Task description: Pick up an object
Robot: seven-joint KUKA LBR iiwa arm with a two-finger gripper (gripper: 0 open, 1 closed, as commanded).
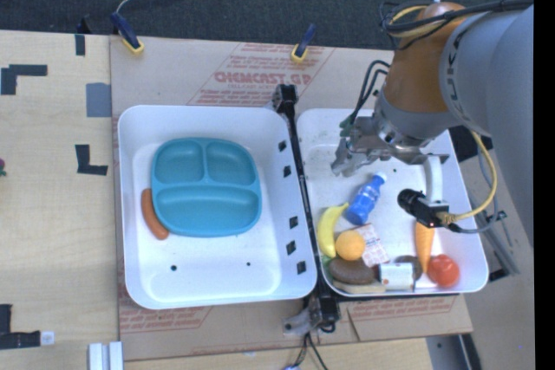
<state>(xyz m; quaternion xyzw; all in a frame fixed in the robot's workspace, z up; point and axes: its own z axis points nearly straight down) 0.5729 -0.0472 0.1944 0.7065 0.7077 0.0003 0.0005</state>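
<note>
Blue bottle (pixel 365 197) lies tilted in the right bin (pixel 468 225), beside a banana (pixel 327 230) and an orange (pixel 350 246). Just above it hangs the tool (pixel 351 159), grip state impossible to tell.

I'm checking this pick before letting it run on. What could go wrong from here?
1. The end effector hangs over bare floor of the right bin, up-left of the blue bottle, so closing here would likely grab nothing.
2. The banana, orange and small packet lie packed together, so a grasp there may catch or push neighbours.
</note>
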